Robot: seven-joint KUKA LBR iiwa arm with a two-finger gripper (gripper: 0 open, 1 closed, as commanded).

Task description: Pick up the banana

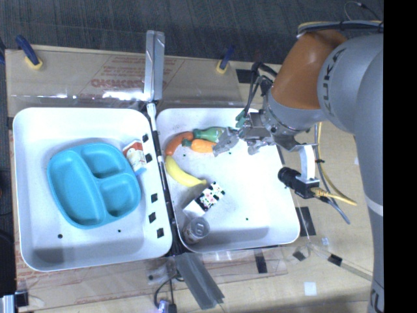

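The yellow banana [183, 173] lies in the right bin [260, 201], close to its left wall, curving from upper left to lower right. My gripper [238, 145] hovers over the upper middle of that bin, up and to the right of the banana and apart from it. Its two fingers [221, 146] are spread open with nothing between them. The left finger sits right beside the carrot.
An orange carrot [190, 143] with a green top [208, 134] lies just above the banana. A black-and-white patterned block [210, 197] and a silver can [195, 228] sit below it. The left bin holds a blue divided tray [94, 184] and a small red-labelled bottle [135, 156].
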